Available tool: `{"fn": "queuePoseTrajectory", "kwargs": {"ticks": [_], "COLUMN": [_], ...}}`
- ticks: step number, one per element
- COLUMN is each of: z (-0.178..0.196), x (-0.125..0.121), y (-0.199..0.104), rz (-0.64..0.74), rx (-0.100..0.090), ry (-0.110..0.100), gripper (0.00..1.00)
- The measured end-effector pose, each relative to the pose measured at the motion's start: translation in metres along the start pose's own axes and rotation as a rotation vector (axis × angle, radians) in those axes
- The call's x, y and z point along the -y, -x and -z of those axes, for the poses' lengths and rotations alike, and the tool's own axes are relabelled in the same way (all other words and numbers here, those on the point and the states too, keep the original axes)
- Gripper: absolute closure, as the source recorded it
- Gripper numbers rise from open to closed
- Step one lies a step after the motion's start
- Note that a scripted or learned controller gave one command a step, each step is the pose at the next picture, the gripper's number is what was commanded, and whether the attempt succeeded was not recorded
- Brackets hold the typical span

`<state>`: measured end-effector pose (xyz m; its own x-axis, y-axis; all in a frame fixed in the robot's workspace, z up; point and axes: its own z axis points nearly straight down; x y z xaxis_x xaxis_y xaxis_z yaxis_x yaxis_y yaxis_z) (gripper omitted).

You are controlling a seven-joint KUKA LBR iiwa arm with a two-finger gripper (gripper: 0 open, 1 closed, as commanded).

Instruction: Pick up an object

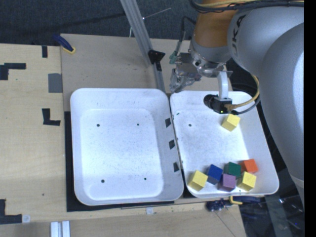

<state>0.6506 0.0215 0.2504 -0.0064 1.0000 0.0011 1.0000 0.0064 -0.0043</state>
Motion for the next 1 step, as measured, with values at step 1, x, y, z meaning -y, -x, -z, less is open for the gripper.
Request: {"fn": "queuePoseTrajectory", "kwargs": {"ticks": [1], "z": [-0.0052], "x": [0.0141], "y": [-0.059], "rz": [0.001], "rx": [0.0], "ry": [0.001], "gripper": [1.0]}}
